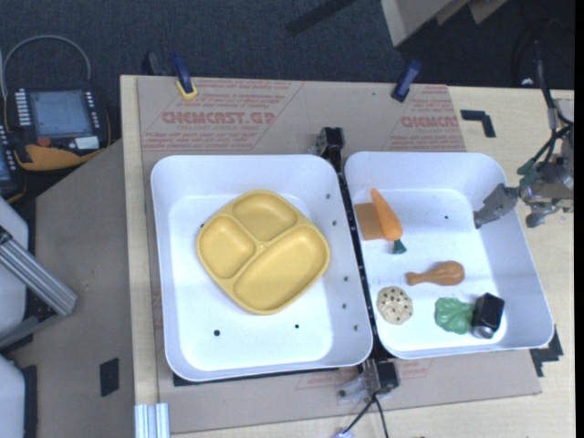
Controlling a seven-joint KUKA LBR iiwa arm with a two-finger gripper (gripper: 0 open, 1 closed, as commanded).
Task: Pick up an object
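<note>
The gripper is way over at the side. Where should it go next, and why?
Probably inward over the right bin, toward the chicken drumstick. The gripper sits at the bin's right rim, above the toys, touching none. The drumstick lies near it with bare white floor around it.

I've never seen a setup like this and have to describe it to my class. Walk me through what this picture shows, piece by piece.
One camera looks down at a slant on a bench holding two shallow white bins. The left bin holds a yellow divided plate. The right bin holds toy food: a carrot lying partly on a tan slab, a drumstick, a cookie, a green leafy piece, and a small black object beside it. The machine is a robot arm reaching in from the right; its gripper sits over the right bin's right rim. Nothing is seen between its fingers, so it holds nothing yet.
</note>
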